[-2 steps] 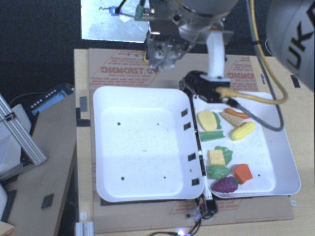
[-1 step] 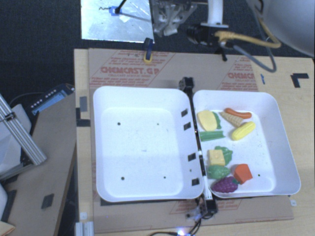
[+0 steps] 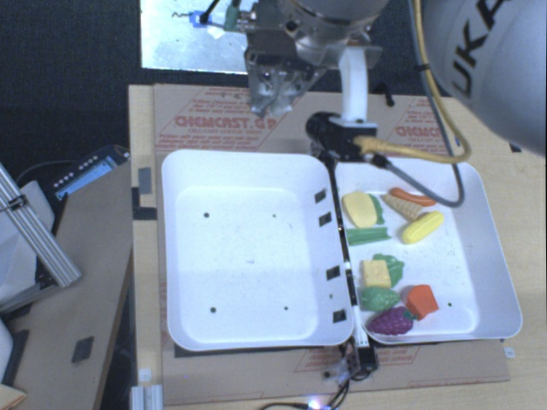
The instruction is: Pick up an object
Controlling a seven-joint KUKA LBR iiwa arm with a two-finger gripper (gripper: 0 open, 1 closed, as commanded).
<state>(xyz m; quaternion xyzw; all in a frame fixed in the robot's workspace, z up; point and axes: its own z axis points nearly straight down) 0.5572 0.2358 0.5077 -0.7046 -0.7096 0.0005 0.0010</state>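
Purple grapes are lying at the right bin's near edge, among the other toy foods. I'm seeing the gripper hanging high behind the left bin, holding nothing. I'm judging approach hasn't begun; next calls for swinging right and descending.

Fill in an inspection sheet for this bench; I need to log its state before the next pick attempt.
Surface: bench carries two white bins on printed board; left bin beside right bin.
Job's things: toy foods in right bin: corn, carrot, grapes, red block, green bean.
Clutter: nothing seen.
Grippers: claw hangs above the board behind the left bin, holding nothing visible.
Cables: yellow cable and grey hose cross right bin's rear.
Surroundings: metal rail at left.
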